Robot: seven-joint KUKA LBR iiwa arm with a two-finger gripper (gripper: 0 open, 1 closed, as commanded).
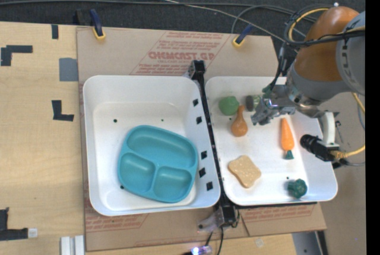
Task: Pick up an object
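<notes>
Your end effector (265, 110) hangs over the right bin's (314, 191) far edge, near the pear-shaped piece (238, 124) and green ball (228, 105); grip state unclear; nothing visibly lifted, likely lining up a pick.

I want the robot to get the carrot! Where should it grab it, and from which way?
Probably from above, across the middle of the carrot. It lies flat in the right bin, long and thin, orange end up and green tip down, so closing across its narrow width looks easiest. The gripper is just to its left.
</notes>
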